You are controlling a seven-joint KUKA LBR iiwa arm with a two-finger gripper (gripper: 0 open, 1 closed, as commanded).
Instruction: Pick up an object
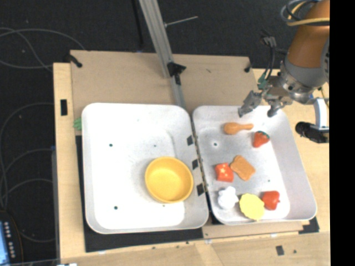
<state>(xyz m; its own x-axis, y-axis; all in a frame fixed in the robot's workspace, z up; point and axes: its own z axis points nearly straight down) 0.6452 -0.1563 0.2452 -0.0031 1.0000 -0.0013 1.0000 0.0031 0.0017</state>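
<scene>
Nearest the camera, along the front wall of the right bin (299, 165), lie a white lump (226, 197), a yellow disc (252, 206) and a red piece (270, 199), the disc touching the red piece and just beside the lump. Across the divide, in the left bin (111, 126), a yellow bowl (168, 179) sits upright near the front right corner. Further back in the right bin, a red block (224, 172) and a tan cracker (243, 167) lie just beside each other near the middle. Beyond them a strawberry (260, 139) rests toward the right wall, and an orange drumstick (238, 128) lies near the back wall, its thin end pointing right. Above the back edge of that bin hangs the gripper (258, 108), fingers spread apart with nothing between them, the drumstick just in front of it and below. Behind it rises the arm (308, 49) with its orange band. At the far end of the bench (127, 76) a grey rail (158, 32) slants away from the bins.
</scene>
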